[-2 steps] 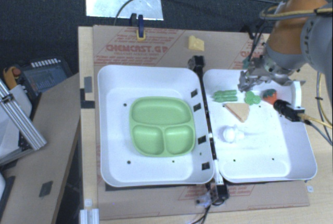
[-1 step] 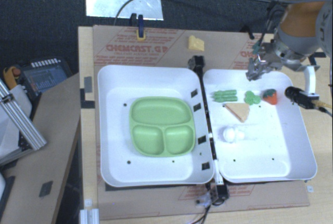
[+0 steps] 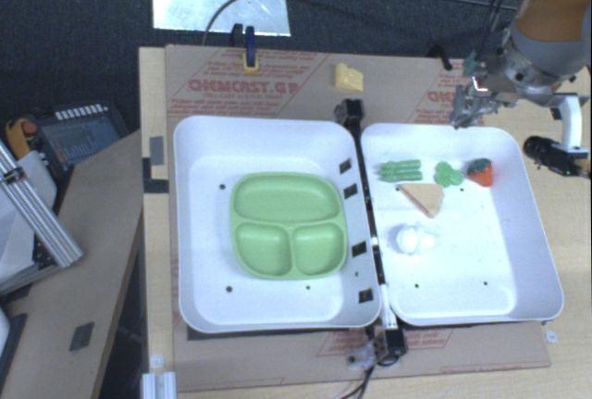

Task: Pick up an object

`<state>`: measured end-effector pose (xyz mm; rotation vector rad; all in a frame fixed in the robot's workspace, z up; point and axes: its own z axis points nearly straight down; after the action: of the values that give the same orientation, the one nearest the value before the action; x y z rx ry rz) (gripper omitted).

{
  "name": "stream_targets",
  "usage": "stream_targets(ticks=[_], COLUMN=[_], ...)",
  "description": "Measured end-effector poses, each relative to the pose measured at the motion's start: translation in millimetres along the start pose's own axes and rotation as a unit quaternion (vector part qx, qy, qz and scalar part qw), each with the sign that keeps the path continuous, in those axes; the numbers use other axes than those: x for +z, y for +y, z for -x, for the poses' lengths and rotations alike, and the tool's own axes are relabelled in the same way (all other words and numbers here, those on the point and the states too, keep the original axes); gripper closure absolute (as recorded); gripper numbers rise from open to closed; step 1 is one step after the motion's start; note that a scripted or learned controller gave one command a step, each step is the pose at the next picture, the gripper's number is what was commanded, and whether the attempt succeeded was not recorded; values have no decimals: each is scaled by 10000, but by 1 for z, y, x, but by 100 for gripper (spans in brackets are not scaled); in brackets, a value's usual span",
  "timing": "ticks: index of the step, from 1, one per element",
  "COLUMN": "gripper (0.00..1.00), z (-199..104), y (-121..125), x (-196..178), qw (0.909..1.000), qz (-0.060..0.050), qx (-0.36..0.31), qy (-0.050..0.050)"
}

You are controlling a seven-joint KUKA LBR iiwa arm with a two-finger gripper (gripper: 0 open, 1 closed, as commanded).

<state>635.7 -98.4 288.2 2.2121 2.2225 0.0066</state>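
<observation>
Fingers (image 3: 460, 117) of the gripper (image 3: 463, 115) point down over the far rim of the right bin (image 3: 532, 230), but they are small and dark against the board, so I cannot tell whether they are spread or pressed together; nothing shows between them. Above them the arm (image 3: 546, 8) comes in from the right, grey with its orange band near the top corner.

Inside the right bin lie five small things, all in its far half; a ridged green piece (image 3: 400, 170) sits nearest the divider, a round green piece (image 3: 449, 174) just beside it, and a red piece (image 3: 479, 171) (with a green tip) touching or nearly touching that one. A tan wedge (image 3: 424, 198) lies just in front of the green ones; a white lump (image 3: 409, 240) rests nearer the middle of the bin, apart from the rest. The gripper hangs beyond the red piece, clear of all of them.

The left bin (image 3: 199, 230) holds a green tray (image 3: 287, 224) with three compartments, lying flat at its centre; a yellow block (image 3: 349, 77) sits on the board behind the bins.
</observation>
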Motion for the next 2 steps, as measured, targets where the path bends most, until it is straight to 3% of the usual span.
stream_targets(ticks=[2], gripper=[100], z=[-84], y=[-40], x=[29], qw=[10000], qz=[-41], qx=[-17], qy=[15])
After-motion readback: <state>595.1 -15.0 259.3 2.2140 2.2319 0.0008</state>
